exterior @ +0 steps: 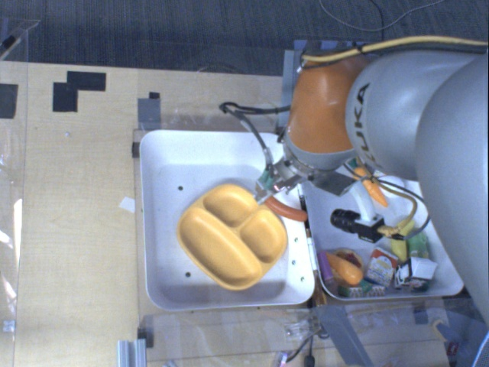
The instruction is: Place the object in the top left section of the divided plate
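Arm reaching over the left bin

Camera view: the gripper (269,183) is hovering at the yellow divided plate (231,235)'s upper right rim; an orange sausage-like object (286,209) is lying just beside it, though the grip itself is unreadable.

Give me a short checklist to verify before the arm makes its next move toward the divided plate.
1. Divided plate lies flat in the left bin: ok.
2. Plate's sections hold nothing: ok.
3. Gripper is near the plate's upper right edge: ok.
4. Orange sausage-like object is firmly between the fingers: cannot tell.
5. Object is over the top left section: not ok; it is beside the plate's right rim.
6. Cables stay off the plate: ok.
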Available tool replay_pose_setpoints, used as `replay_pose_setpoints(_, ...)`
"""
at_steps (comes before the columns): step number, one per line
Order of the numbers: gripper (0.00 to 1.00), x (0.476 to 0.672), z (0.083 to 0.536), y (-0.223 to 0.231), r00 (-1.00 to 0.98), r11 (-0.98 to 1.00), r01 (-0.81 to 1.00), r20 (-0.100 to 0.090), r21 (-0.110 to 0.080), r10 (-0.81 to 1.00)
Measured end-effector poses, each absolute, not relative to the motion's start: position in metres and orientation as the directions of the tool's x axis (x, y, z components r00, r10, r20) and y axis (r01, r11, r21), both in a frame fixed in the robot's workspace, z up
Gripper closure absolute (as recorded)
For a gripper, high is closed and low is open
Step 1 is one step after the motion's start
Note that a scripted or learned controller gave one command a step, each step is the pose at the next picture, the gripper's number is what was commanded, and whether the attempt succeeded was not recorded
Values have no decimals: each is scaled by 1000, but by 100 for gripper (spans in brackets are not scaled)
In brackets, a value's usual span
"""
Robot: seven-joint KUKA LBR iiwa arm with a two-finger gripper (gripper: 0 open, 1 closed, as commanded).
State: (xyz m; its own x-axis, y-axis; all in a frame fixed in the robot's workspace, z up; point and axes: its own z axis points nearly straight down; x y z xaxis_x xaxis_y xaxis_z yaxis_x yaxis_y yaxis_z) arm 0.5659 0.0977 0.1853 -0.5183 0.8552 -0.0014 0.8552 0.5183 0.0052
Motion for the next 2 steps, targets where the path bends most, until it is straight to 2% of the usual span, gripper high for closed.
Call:
replay_pose_setpoints(1, 100, 584, 213, 121, -546, 546, 838, -1, 5, 838)
replay_pose_setpoints(2, 0, 584, 213, 121, -546, 546, 838, -2, 5, 838)
